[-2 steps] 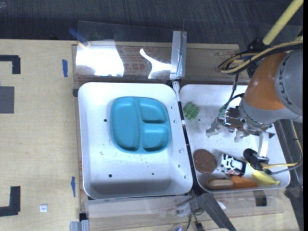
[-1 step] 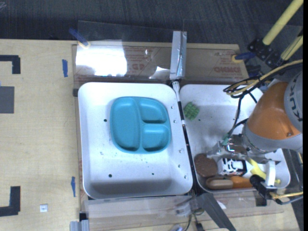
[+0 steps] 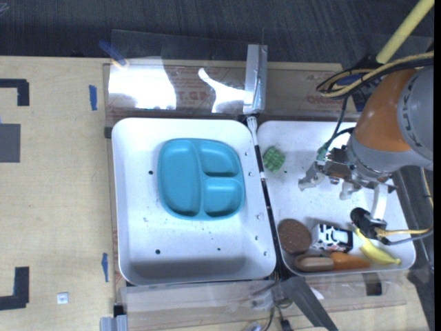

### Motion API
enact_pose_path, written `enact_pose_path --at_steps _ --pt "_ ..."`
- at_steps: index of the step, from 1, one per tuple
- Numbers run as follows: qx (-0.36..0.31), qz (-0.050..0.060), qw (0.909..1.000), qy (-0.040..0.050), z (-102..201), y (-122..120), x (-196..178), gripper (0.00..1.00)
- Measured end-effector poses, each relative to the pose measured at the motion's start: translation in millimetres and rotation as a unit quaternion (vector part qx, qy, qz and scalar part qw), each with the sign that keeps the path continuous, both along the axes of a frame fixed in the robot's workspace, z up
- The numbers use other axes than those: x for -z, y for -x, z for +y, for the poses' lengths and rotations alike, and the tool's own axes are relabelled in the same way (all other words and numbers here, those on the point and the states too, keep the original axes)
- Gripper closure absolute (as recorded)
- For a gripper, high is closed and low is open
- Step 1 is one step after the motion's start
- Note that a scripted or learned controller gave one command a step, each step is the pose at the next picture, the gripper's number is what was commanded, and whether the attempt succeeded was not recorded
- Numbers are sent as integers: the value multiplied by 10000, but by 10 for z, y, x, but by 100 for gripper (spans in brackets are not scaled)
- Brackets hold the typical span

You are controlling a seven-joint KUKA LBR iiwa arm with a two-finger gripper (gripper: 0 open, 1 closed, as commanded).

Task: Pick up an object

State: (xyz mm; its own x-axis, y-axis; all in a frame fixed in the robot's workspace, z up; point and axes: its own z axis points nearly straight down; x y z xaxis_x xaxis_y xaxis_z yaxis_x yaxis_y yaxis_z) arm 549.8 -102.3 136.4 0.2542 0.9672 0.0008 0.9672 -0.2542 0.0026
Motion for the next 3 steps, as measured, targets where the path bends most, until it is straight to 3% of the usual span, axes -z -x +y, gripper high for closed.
enact_pose_path --at_steps 1,2,3 --pt "-20 -28 10000 3 -62 681 488 0" --pt "-904 -14 9959 4 138 45 -505 0" --pt "-853 -8 9964 13 -465 542 492 0"
